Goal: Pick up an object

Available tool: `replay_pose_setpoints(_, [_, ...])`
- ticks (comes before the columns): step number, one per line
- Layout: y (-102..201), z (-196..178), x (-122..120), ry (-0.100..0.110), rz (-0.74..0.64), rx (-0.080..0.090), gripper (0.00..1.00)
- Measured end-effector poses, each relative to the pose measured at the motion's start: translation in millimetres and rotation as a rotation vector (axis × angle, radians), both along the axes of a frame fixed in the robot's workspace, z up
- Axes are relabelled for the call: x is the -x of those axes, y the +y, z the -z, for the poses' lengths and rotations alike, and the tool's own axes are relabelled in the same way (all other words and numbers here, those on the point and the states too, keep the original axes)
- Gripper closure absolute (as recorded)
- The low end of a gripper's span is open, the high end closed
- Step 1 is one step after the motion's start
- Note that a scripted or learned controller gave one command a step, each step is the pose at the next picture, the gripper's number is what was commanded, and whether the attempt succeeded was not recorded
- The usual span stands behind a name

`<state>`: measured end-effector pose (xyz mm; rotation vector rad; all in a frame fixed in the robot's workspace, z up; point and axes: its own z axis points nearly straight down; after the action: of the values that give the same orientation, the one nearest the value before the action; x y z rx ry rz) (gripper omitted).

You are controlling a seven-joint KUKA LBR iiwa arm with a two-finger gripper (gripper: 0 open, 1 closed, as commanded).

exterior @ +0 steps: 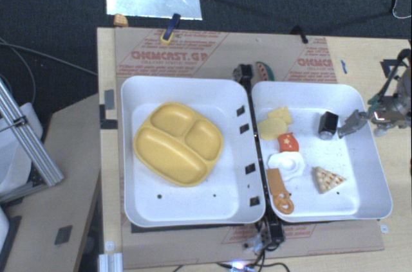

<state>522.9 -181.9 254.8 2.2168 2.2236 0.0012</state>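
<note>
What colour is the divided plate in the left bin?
The divided plate is plain yellow, as the camera view shows.

I see two white bins: the left bin (187,87) carries a mustard-yellow divided plate (178,143); the right bin (351,97) carries a pale yellow piece (275,123), a red block (288,142), a white lump (287,164), an orange pretzel-patterned strip (280,192), a tan pizza wedge (329,179) with red specks, and a black cylinder (327,125). The bench (219,52) is tan with red lettering.

The cardboard-covered bench (212,49) bears two white bins, left bin (138,200) touching right bin (367,136).
</note>
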Motion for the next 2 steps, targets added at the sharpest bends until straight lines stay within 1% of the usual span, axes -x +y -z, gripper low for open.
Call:
replay_pose_setpoints(1, [66, 145, -54, 0.005, -0.008, -0.005, 0.0])
replay_pose_setpoints(2, [97, 172, -51, 0.003, -0.003, -0.002, 0.0])
